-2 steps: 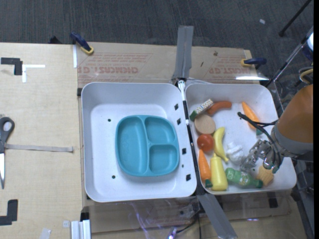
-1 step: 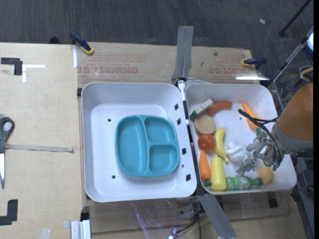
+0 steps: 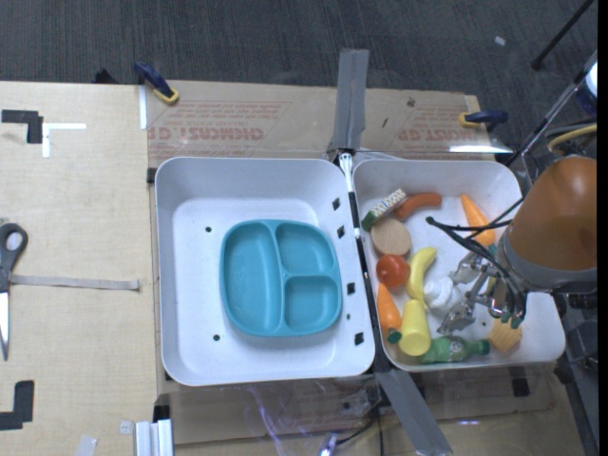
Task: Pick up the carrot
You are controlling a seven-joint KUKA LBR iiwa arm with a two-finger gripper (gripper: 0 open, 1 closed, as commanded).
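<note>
**A light, hard, smooth carrot in a crowded bin**

The right bin (image 3: 427, 166) holds many toy foods, and two of them are orange and tapered. One carrot (image 3: 388, 308) lies at the left side of the bin, just below the tomato (image 3: 391, 271). It touches the yellow bottle (image 3: 414, 329) and sits close to the banana (image 3: 420, 269). The second orange piece (image 3: 473, 215) lies near the far wall, with more free floor around it. I cannot say for sure which of the two is meant, but both look like carrots.

The gripper (image 3: 472, 302) hangs low over the middle of the bin, between the two orange pieces and beside a white object (image 3: 437, 293). Nothing orange is inside it. The metal parts are confusing against the clutter, so I cannot tell whether it is wide or narrow.

I judge the carrot to be a plastic toy: very light, stiff and not fragile, but smooth and round, so it can slip or roll out of a pinch. The taper makes the thin end a poor place. It is better to take it across the thick half, with the jaws at a right angle to its long axis. For the left carrot there is little room, because its neighbours press on both sides, and the gripper may catch the bottle or the tomato together with it.
</note>
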